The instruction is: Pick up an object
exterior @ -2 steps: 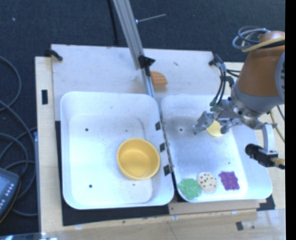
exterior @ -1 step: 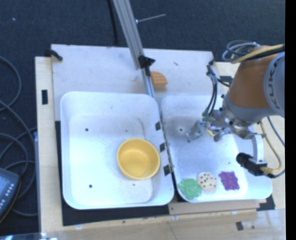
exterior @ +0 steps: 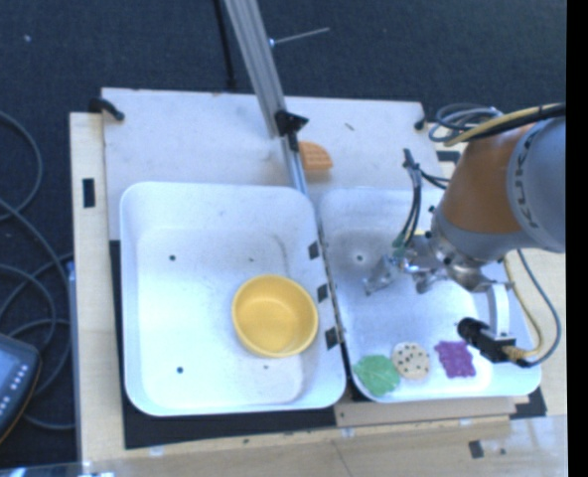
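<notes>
We see the gripper [exterior: 378, 278] low in the right bin [exterior: 359, 222], fingers seemingly apart, nothing between them; green [exterior: 376, 374], round cream [exterior: 410, 360] and purple [exterior: 456, 358] objects along its near edge

Your bench [exterior: 195, 132] carries two white bins side by side: left bin [exterior: 140, 266], right bin [exterior: 359, 217]; an orange object [exterior: 315, 157] behind them.
</notes>
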`<move>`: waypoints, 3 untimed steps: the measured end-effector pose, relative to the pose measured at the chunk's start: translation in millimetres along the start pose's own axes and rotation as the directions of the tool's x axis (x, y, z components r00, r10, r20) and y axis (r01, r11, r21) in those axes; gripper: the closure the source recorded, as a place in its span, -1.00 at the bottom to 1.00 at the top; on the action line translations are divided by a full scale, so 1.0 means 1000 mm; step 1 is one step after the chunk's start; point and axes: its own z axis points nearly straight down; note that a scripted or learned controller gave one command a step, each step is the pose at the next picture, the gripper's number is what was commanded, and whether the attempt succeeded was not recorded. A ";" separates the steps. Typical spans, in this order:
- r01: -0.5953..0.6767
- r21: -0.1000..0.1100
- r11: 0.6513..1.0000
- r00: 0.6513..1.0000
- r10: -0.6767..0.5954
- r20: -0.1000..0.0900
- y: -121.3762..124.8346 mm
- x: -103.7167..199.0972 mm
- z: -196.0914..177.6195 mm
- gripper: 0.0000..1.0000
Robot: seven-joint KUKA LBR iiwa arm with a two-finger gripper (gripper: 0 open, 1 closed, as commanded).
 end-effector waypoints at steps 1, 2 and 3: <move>-0.004 -0.007 1.000 1.000 0.004 -0.001 0.002 0.000 -0.014 1.00; 0.005 -0.010 1.000 1.000 -0.005 -0.001 0.010 0.004 -0.061 1.00; 0.005 -0.011 1.000 1.000 -0.005 0.001 0.013 -0.007 -0.119 1.00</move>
